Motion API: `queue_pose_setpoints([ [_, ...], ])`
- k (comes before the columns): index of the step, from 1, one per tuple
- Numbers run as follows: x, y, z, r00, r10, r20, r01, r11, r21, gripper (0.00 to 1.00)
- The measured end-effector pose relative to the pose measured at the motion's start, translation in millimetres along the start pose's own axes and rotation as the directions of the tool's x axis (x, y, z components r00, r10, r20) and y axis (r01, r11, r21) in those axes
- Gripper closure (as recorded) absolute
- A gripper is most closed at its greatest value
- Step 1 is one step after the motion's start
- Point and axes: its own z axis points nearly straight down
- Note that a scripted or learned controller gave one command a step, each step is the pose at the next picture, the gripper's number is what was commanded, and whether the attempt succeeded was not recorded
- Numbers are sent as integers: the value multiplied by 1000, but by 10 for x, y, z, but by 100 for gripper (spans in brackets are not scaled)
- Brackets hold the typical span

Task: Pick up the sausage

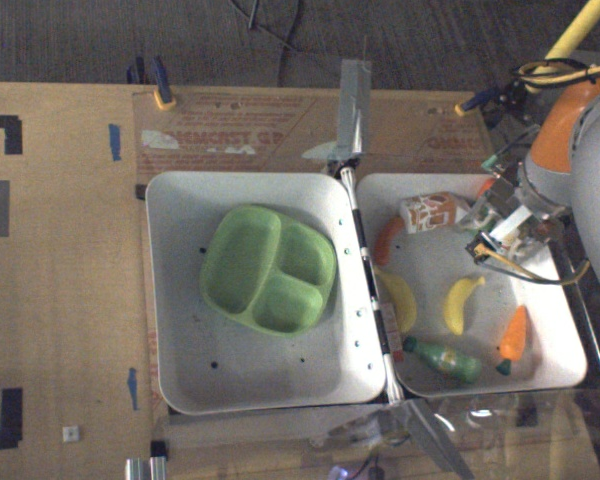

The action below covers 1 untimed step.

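Bench (60, 268) carried two shallow white bins. Left white bin (180, 368) held green divided plastic plate (270, 268). Right white bin (570, 373) held small carton (432, 211), yellow banana (462, 303), green bottle (442, 359), orange carrot (514, 334). Reddish-orange sausage (387, 239) lay at right bin's left wall, beside carton. My tool (500, 236) hovered near bin's upper right; grip state I could not tell. I judged approach step; next move needs travel left, then descent over sausage.

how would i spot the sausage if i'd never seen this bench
Look in the right bin, along its left wall near the top. The sausage is the reddish-orange curved piece lying there, just left of the small carton; the banana-like pieces below are yellow.
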Motion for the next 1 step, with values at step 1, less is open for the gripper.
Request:
queue_pose_setpoints([
  [1,115,116,14,997,69,25,-70,997,35,0],
])
